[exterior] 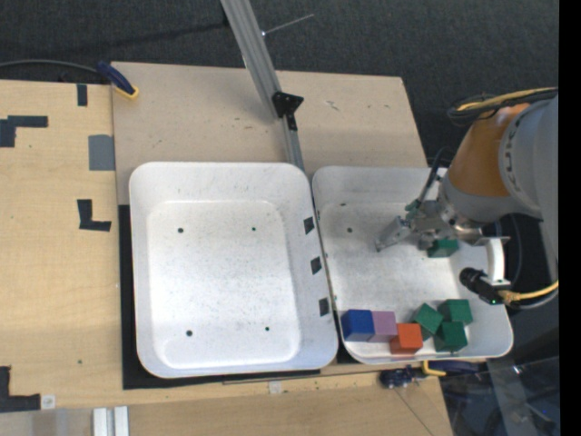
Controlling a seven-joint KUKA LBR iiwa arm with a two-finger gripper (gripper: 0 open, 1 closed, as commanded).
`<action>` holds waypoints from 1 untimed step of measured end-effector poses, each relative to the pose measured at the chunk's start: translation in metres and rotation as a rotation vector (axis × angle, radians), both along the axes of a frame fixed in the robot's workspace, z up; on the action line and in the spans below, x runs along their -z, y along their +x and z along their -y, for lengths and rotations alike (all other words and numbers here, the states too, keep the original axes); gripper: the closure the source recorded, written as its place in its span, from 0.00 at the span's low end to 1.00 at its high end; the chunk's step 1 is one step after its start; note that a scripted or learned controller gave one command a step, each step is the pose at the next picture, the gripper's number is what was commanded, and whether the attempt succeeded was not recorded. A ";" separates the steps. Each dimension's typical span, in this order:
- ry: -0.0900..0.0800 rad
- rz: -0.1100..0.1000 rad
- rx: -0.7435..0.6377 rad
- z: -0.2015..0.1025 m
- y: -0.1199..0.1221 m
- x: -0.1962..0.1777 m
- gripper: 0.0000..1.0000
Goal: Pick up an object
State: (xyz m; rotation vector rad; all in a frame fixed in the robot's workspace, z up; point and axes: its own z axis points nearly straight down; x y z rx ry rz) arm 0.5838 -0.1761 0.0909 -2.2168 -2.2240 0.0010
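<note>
My gripper (400, 232) hangs low over the middle of the right bin (363, 198), reached in from the right under the grey arm with its orange band (477, 166). A small green block (444, 247) shows just right of the gripper, partly hidden by the wrist; whether it is held is unclear. Along the bin's near edge lie a blue block (358, 323), a pale purple block (384, 324), an orange block (408, 336) and three green blocks (442, 322) bunched in the near right corner.
The left bin (222, 271) sits beside the right one, their rims touching. A slanted metal pole (259, 57) rises behind the bins. Cables (508, 289) loop by the arm at the right bin's right rim.
</note>
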 end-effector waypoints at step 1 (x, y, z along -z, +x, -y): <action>0.002 -0.002 0.000 -0.001 0.000 -0.010 1.00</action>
